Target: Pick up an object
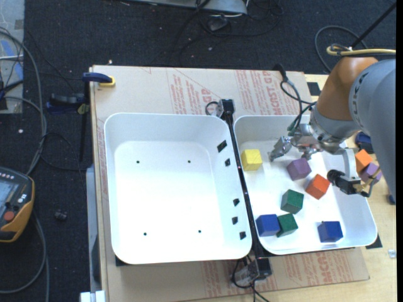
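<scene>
The tool (291,145), its state I cannot tell, hangs low in the right bin (367,234) at about 11 o'clock of the purple cube (298,168), probably to reach it.

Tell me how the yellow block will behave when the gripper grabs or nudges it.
The yellow block looks rigid with flat faces, so it should slide, not roll. It seems small, likely light. It sits apart from other blocks, near the bin's divider wall, which may crowd the gripper.
</scene>
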{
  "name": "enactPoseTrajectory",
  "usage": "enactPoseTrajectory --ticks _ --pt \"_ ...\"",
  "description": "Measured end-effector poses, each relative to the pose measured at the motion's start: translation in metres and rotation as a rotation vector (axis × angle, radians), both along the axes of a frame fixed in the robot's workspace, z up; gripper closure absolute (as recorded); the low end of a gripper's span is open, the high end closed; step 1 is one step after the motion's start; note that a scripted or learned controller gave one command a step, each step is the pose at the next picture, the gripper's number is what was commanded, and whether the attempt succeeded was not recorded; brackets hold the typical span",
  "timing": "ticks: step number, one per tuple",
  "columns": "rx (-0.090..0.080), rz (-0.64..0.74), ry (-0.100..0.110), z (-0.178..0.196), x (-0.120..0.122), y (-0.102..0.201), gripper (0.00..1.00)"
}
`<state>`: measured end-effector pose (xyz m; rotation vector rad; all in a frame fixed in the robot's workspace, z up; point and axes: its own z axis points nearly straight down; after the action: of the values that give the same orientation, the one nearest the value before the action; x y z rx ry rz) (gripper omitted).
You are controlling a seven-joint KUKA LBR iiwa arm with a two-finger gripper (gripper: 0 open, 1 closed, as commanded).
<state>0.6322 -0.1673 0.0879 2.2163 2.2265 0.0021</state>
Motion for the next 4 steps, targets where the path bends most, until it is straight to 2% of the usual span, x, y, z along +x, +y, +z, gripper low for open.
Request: enactPoseTrajectory --ticks 1,2,3,4 --pt "-0.001 -0.005 0.002 0.000 -0.034 -0.006 0.00" --pt "-0.001 -0.004 0.000 0.011 -0.034 -0.006 1.00" --pt "-0.001 0.001 -0.008 0.110 0.004 0.049 1.00" --pt "0.000 0.002 -0.008 0.211 0.028 0.116 1.00"
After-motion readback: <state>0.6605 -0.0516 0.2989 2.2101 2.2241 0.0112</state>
